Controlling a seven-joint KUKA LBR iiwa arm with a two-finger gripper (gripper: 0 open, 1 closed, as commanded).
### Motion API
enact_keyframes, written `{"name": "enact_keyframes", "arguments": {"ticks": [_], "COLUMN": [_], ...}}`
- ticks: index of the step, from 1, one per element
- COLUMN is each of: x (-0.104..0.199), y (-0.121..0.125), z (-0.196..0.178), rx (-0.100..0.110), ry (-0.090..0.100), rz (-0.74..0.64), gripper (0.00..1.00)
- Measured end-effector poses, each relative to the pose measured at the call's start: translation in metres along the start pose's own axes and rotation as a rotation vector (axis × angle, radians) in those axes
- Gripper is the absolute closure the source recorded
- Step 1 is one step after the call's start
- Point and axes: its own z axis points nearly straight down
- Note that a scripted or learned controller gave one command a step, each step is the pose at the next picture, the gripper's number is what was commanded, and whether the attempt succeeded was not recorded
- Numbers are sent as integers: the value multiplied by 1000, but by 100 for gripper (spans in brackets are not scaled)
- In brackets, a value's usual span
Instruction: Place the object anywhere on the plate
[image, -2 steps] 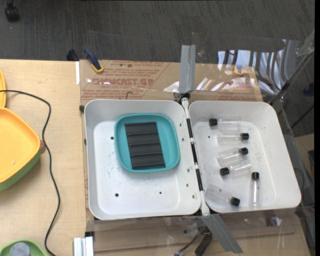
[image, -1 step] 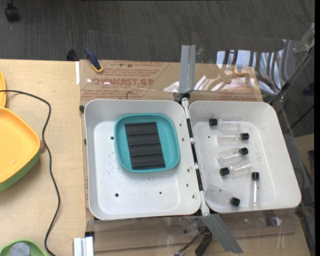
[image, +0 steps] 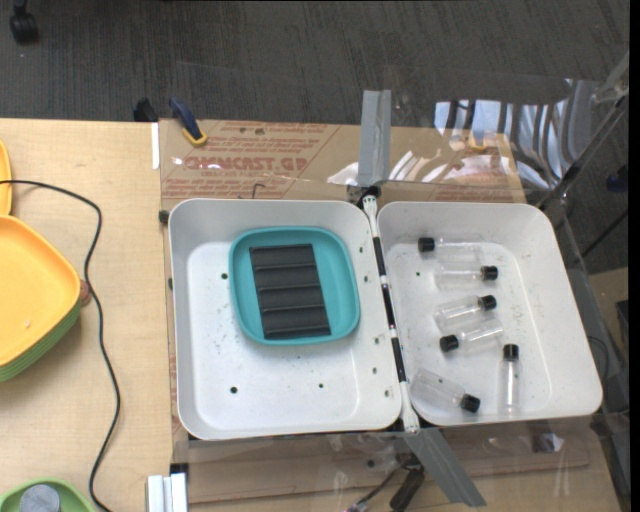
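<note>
Teal plate (image: 295, 287) in left bin (image: 200, 330) carries dark ridged insert, no vial. Six clear vials (image: 466, 312) loose in right bin (image: 560, 300). Placement not begun. Finger state: cannot tell.

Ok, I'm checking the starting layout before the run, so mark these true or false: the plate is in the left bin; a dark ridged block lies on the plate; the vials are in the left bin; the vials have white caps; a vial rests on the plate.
1. The teal plate sits in the left bin: true.
2. A dark ridged block lies on the plate: true.
3. The vials are in the left bin: false, they lie in the right bin.
4. The vials have white caps: false, black caps.
5. A vial rests on the plate: false, none does.
</note>
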Motion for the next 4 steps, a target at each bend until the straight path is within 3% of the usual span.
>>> {"name": "enact_keyframes", "arguments": {"ticks": [4], "x": [-17], "y": [-2], "z": [1], "rx": [2], "ry": [0], "rz": [621], "gripper": [0]}}
